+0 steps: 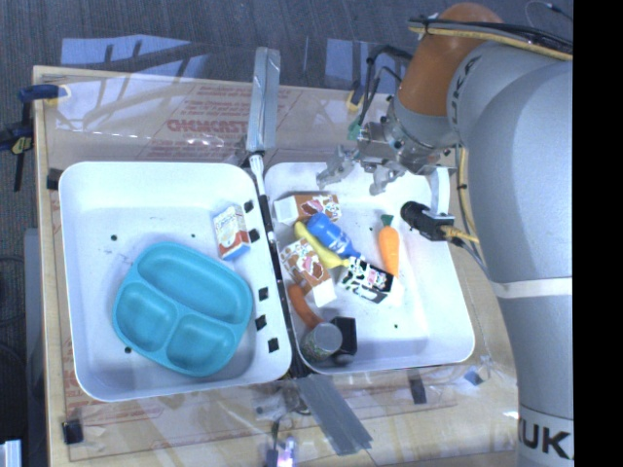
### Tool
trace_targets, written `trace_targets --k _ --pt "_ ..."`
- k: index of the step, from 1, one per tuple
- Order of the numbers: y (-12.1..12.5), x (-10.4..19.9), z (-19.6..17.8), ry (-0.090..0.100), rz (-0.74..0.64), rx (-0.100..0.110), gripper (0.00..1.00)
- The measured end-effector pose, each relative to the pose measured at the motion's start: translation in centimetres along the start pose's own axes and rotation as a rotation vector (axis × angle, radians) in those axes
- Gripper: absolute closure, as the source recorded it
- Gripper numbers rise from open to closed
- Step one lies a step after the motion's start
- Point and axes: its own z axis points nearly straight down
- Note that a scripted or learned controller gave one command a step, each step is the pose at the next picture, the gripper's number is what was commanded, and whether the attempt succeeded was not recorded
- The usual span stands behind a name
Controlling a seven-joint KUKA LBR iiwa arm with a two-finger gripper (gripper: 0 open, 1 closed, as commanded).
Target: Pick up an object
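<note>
My gripper hangs over the far end of the right bin, open, with nothing between its fingers. Just below it lie a brown snack pack and a blue bottle resting on a yellow piece. An orange carrot lies to the right of them. A black-and-white patterned pack, another snack pack, an orange piece and a dark can fill the bin's left and near side.
The left bin holds a blue divided tray and a small red-and-white carton near the divider. The arm's grey body stands over the right bin's right edge.
</note>
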Motion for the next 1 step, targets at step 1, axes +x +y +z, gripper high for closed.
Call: trace_targets --k 1 --pt "0.00 0.00 0.00 0.000 0.000 0.000 0.00"
